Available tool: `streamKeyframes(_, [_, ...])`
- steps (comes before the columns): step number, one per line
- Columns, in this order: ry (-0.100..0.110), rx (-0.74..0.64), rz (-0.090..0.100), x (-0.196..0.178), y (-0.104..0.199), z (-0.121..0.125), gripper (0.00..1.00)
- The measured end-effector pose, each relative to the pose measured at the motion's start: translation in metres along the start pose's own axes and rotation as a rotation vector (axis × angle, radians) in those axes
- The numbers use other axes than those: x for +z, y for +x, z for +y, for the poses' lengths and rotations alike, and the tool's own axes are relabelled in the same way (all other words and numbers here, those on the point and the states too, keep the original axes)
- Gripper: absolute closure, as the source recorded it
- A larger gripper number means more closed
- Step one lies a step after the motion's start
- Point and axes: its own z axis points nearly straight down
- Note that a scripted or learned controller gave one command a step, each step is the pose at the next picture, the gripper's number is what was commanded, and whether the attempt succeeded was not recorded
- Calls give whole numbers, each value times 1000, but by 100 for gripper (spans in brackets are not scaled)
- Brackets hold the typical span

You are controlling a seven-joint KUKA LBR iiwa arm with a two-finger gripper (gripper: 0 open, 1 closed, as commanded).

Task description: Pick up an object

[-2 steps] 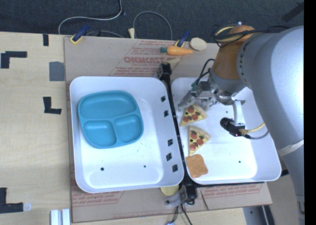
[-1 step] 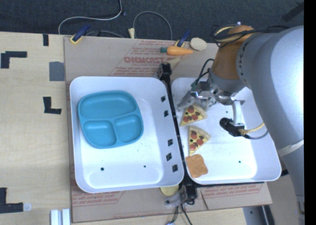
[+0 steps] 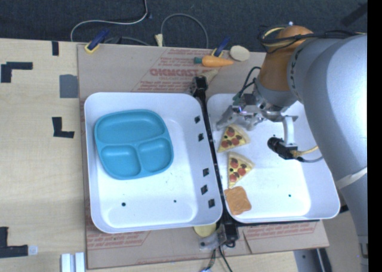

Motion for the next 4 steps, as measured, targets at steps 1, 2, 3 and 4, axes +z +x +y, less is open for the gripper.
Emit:
streamKeyframes(1, [0,0,-2,0,10,-9,0])
streamKeyframes(2, [0,0,-1,0,8,-7,0])
streamKeyframes(3, [-1,0,0,0,-2,-2,0])
streamKeyframes(4, [7,-2,-5,1,8,19,0])
